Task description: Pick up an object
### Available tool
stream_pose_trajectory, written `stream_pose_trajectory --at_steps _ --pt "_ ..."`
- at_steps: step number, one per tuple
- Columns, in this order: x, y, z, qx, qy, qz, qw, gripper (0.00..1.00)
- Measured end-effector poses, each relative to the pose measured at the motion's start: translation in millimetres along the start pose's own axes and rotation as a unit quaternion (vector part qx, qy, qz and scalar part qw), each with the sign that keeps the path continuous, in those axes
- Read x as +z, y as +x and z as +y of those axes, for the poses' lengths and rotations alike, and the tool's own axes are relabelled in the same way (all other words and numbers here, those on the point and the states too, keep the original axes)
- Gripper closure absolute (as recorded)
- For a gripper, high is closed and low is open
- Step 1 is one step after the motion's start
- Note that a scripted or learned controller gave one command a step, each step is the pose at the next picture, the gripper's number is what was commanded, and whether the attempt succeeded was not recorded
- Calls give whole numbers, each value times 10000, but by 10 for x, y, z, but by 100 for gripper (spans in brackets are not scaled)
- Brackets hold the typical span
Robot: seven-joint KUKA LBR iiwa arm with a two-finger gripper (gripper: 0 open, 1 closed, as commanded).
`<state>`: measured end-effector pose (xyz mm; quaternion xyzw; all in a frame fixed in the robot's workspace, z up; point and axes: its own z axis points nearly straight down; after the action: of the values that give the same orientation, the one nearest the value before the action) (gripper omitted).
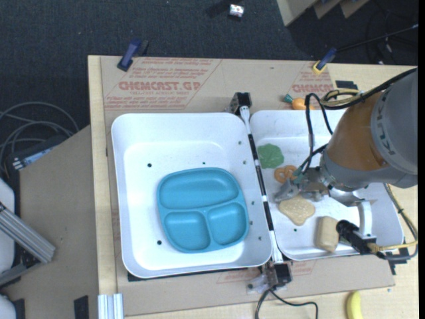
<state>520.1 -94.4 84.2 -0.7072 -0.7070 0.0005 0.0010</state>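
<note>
In the right bin (292,121) lie a green soft piece (270,155), a small orange piece (285,173), a flat beige cookie-like piece (297,209) and a tan block (326,234). My gripper (290,189) is down in this bin, its grey fingers between the orange piece and the beige piece, just above the beige one. Nothing shows between the fingers. The orange-banded wrist (355,138) hides the bin's right part.
The left bin (133,138) holds a blue divided plate (202,208). A black clamp (240,102) joins the bins at the back. Cables loop over the right bin's back. A small orange and green object (295,101) lies on the brown bench behind it.
</note>
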Motion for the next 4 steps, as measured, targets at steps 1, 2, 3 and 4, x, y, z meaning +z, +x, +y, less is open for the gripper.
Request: stream_pose_trajectory --at_steps 1,2,3,4 --pt "-4 0 266 -4 -19 -8 10000 0" --pt "0 -7 -157 1 1 -1 10000 0" --pt "0 -78 -318 2 2 1 10000 0" --pt "-9 -15 -397 -3 -34 -9 10000 0"
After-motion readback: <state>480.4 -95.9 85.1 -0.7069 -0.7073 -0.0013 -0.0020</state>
